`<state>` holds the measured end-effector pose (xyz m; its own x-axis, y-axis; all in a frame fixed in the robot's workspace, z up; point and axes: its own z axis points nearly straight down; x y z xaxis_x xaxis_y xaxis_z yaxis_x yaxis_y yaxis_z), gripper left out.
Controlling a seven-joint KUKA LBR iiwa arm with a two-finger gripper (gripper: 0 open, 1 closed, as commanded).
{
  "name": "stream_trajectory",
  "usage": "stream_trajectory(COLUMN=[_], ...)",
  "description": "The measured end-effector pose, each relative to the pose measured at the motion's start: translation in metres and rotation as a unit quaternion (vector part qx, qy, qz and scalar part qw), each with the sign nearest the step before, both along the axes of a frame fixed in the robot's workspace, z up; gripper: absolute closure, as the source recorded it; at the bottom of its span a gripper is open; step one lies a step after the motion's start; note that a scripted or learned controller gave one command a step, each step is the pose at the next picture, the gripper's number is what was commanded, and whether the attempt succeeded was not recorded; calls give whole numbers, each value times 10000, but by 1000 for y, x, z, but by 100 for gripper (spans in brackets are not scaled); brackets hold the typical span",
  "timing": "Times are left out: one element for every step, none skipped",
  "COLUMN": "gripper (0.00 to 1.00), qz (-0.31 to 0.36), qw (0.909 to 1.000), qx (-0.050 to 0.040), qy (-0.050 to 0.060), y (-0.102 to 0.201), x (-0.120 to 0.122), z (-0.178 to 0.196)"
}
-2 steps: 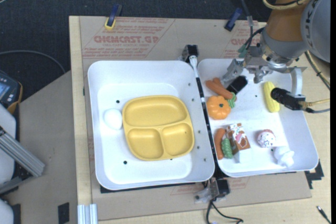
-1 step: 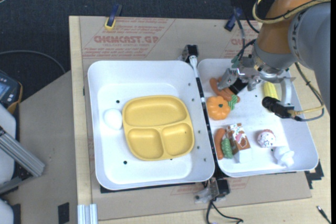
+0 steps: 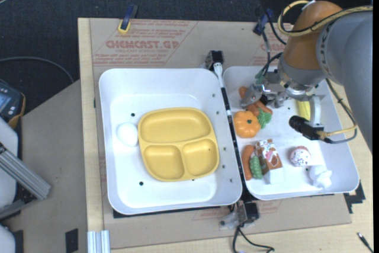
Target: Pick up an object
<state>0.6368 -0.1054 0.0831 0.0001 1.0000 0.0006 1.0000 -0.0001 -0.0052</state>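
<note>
reaching in from the right, the arm point(image 3: 340, 38) hangs over the back-left part of the right bin point(image 3: 340, 178), orange band above the wrist. the gripper point(image 3: 262, 98) sits low over the cluster at that bin's left side, right above a small carrot with green top point(image 3: 262, 112). cannot tell how the tool stands: it is seen from above and the wrist body covers it, so no call on whether anything is gripped.

right bin contents: orange pumpkin point(image 3: 246, 123) just beside the divider, touching or nearly touching the carrot; a small orange piece point(image 3: 243, 92) further back by the left wall; a yellow item point(image 3: 304, 109) partly under the arm; a second carrot-like piece point(image 3: 248, 162) lying along the left wall near the front; a brown and red box-shaped toy point(image 3: 268, 157) just beside it; a round white and red item point(image 3: 300, 156) to its right; a white object point(image 3: 320, 175) near the front-right corner.

left bin point(image 3: 112, 145) holds a yellow three-compartment tray point(image 3: 176, 143), roughly centred, and a white ball point(image 3: 127, 134) touching the tray's left edge.

both bins rest on a brown board point(image 3: 95, 68).
</note>
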Motion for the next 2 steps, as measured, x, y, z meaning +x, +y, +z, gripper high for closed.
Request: stream_trajectory(gripper=[100, 100], qz=[-5, 6], qw=[10000, 10000], qx=[-2, -8], qy=[-29, -56], y=[0, 7], x=[1, 3], z=[13, 59])
